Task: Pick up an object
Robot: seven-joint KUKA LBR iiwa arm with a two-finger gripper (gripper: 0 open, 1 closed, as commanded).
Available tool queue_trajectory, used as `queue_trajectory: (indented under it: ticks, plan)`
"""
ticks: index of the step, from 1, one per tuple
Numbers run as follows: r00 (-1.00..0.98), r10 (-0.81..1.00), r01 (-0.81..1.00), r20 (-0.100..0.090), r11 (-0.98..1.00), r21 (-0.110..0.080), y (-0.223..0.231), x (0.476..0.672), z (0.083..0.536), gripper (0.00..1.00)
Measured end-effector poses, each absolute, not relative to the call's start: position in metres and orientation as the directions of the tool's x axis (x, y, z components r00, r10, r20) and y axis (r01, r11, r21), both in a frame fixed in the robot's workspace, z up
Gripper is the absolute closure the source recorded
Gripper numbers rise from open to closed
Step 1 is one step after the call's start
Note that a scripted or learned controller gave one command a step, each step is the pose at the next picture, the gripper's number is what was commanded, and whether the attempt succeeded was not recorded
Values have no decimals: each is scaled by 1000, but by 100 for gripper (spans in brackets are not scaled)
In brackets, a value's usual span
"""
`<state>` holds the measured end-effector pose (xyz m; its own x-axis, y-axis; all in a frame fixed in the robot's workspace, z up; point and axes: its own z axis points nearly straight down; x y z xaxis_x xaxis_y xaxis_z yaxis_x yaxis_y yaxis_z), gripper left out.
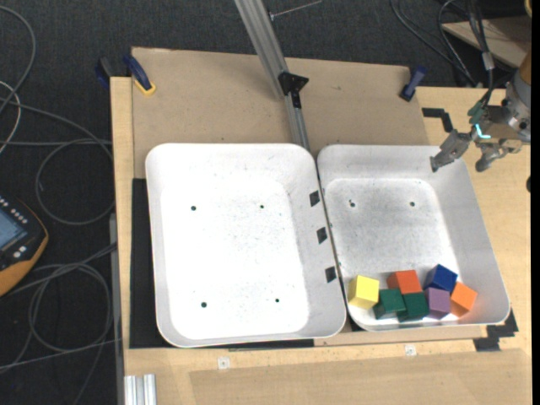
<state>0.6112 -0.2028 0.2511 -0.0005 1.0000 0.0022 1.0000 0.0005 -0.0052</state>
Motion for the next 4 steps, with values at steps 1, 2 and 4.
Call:
queue_trajectory:
  ticks: [1, 2, 4]
  plan:
    - [-2, 1000, 1000, 0, 2, -1, -203, 612, 254, 0]
    - [0, 1000, 1000, 2, 0, -6, -198, 602, 199, 0]
    - [0, 1000, 1000, 2, 0, -6, -196, 604, 103, 0]
